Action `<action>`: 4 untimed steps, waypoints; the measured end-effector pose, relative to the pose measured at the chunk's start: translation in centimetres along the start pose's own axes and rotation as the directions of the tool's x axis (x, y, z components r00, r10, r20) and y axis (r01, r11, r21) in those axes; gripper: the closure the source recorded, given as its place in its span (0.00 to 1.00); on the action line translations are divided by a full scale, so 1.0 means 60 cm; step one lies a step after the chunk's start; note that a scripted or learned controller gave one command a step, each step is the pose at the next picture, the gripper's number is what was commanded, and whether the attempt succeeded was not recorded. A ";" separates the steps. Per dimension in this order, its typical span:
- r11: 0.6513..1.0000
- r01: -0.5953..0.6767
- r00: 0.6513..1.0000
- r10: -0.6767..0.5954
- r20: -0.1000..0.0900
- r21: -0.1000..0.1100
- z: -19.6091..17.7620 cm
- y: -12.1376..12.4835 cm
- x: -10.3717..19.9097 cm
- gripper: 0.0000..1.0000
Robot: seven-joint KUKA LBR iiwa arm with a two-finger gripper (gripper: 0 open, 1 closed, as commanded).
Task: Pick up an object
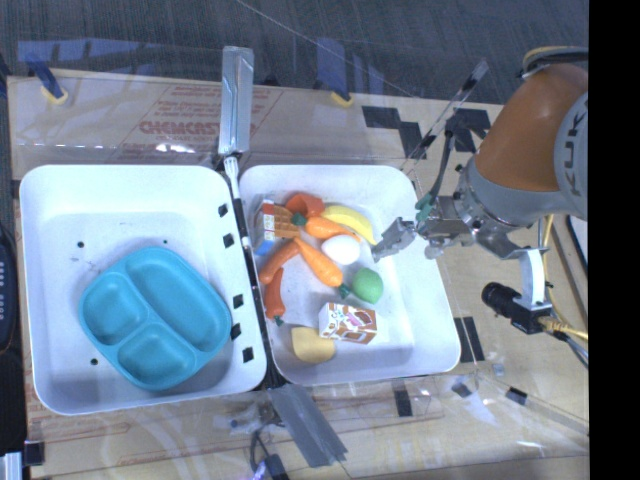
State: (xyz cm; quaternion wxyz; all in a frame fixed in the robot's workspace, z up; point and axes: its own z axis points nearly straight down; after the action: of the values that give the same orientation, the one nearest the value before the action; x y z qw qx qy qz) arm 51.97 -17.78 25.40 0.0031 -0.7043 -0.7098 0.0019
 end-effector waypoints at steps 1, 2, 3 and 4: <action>0.991 -0.137 0.991 0.137 -0.003 0.007 0.254 0.041 0.035 0.00; 0.990 -0.138 0.990 0.138 -0.002 0.003 0.251 0.043 0.033 0.00; 0.991 -0.133 0.991 0.133 -0.001 0.003 0.233 0.045 0.031 1.00; 1.000 -0.018 1.000 0.018 0.009 -0.020 0.257 0.139 0.131 1.00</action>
State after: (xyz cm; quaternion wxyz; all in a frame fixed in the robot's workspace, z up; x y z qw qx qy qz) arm 60.14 -9.83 9.93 -0.0070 -0.7107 -0.7034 -0.0018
